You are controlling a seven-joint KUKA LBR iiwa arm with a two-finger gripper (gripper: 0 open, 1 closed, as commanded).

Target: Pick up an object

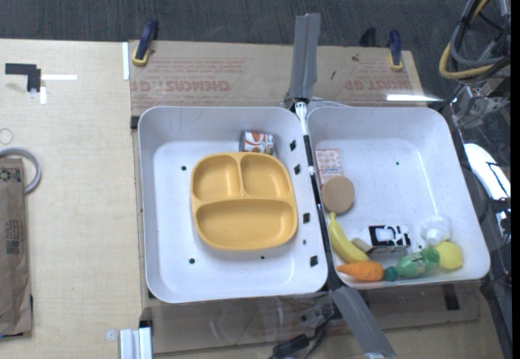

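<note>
Objects for picking crowd the 6 o'clock side of the right bin (439, 146). A banana (345, 241) curves down along the bin's left wall. An orange carrot (361, 271) lies at its lower tip, at about 7 o'clock in the bin. A black box (388, 236) with white print too blurred to read sits just beside the banana. A green item (410, 266) of unclear shape lies between the carrot and a yellow lemon-like fruit (449, 256). A small white object (435, 230) at the fruit's 11 o'clock is washed out against the bin floor. A round brown piece (339, 194) rests at the banana's 12 o'clock, overlapping the lower edge of a pale packet (328, 161) whose red lettering cannot be made out.

In the left bin (162, 187), a yellow divided plate (244, 201) lies flat near the centre. A small carton (257, 142) with orange markings stands at its 12 o'clock, its base hidden behind the plate's rim.

The cardboard sheet (191, 77) under the bins carries red print, upside down, that appears to read "CHEMCAST GP". Two blue clamps (146, 41) (395, 47) pin its far edge. A brown paper bag (12, 244) at 9 o'clock is cut off by the frame, its label illegible. Looped cables (479, 16) at 2 o'clock run out of frame.
</note>
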